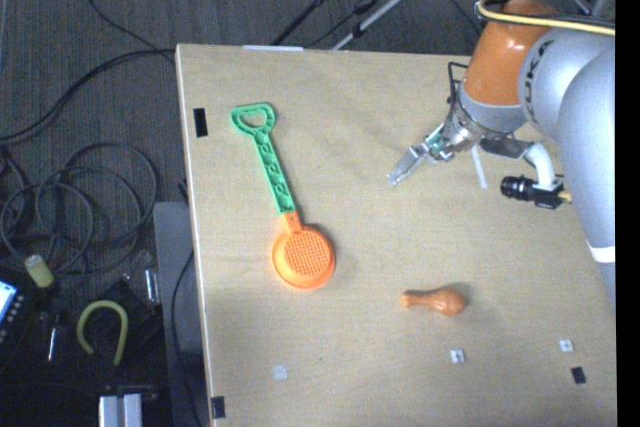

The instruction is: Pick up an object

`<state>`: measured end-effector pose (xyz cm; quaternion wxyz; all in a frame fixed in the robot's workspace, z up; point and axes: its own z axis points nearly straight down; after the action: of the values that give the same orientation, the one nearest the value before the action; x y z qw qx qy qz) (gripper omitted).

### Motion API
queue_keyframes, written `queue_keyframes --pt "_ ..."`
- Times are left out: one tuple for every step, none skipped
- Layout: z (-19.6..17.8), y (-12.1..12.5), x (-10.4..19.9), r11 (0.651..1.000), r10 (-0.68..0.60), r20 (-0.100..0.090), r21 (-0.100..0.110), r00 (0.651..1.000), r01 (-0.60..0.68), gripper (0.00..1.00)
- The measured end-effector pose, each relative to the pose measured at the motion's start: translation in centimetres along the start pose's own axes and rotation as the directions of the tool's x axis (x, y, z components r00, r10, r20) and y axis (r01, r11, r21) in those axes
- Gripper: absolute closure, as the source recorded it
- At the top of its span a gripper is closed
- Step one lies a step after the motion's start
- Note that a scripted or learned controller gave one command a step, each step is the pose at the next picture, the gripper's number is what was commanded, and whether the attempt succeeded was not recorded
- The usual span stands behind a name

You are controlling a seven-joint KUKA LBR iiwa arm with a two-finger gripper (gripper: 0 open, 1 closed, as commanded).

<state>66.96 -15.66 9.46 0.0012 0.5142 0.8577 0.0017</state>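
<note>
Hand (408,167) above tan wooden bench (380,105); finger state cannot be told. Apart from green-handled orange strainer (285,215) and orange drumstick-shaped toy (436,300).

A long-handled plastic strainer with a green handle and a round orange sieve head (280,205) lies on the pale wooden bench top (380,115), toward its left side, handle pointing to the far edge and head toward the near edge. A small orange pear-shaped toy (436,300) lies to the right of the sieve head, well apart from it and slightly nearer. The two-finger gripper (405,167) is above the bench behind the toy, right of the strainer handle.
</note>
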Motion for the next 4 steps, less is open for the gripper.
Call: queue_keyframes --pt "0.0 0.0 0.0 1.0 0.0 0.0 0.0 1.0 0.0 0.0" --pt "0.0 0.0 0.0 1.0 0.0 0.0 0.0 1.0 0.0 0.0" --pt "0.0 0.0 0.0 1.0 0.0 0.0 0.0 1.0 0.0 0.0" --pt "0.0 0.0 0.0 1.0 0.0 0.0 0.0 1.0 0.0 0.0"
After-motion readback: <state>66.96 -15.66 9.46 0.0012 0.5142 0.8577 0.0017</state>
